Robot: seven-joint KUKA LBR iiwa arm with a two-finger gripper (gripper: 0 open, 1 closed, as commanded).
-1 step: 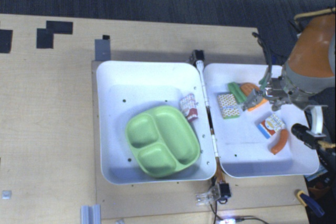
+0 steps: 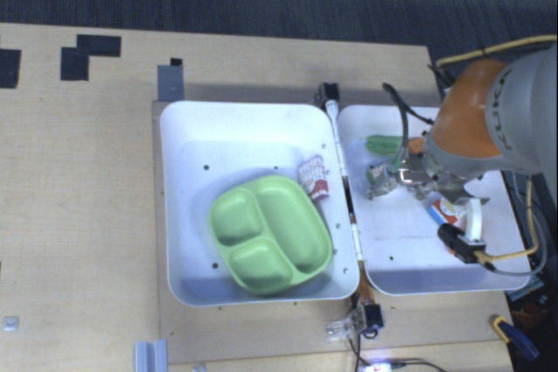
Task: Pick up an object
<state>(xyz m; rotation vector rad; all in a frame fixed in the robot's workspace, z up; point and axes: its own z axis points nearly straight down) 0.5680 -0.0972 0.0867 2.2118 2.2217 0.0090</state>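
While the arm (image 2: 488, 122) reaches into the right bin (image 2: 410, 261), fingers (image 2: 381, 179) indistinct, state unclear, green plate (image 2: 270, 233) in left bin (image 2: 187, 187).

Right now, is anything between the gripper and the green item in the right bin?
Nothing visible. The gripper hangs low in the right bin, just below the green item by the far wall, with bare white floor between them.
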